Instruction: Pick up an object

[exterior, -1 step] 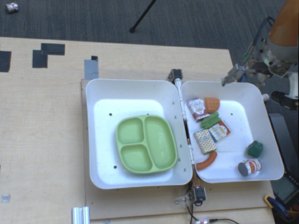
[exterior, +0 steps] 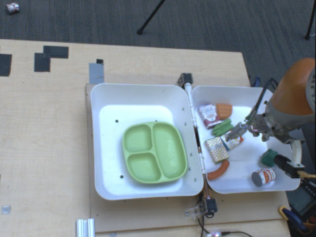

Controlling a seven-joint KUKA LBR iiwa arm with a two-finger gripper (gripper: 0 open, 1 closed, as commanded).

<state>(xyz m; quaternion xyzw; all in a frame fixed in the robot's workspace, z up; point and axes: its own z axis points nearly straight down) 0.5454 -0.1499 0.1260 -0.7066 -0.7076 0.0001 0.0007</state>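
**Reaching into the crowded right bin**

Hovering over the right bin (exterior: 291, 184), your arm (exterior: 296, 93) comes in from the right edge with its gripper (exterior: 240, 131) low among the small things there. Whether the gripper is spread or pressed together, you cannot tell from this slant, and nothing can be seen pinched in it.

The things to pick are bunched on the bin's left half: a red-and-white packet (exterior: 208, 113) and an orange piece (exterior: 224, 109) at the far side, a green piece (exterior: 222, 128) just near of them, a patterned box (exterior: 217, 149) beside the gripper, and a sausage (exterior: 218, 170) nearest you. A dark green item (exterior: 269, 157) and a small can (exterior: 264, 177) lie apart to the right.

That crowding likely explains the low, angled approach. The left bin (exterior: 98, 132) holds a green divided plate (exterior: 154, 152), well clear of the work.
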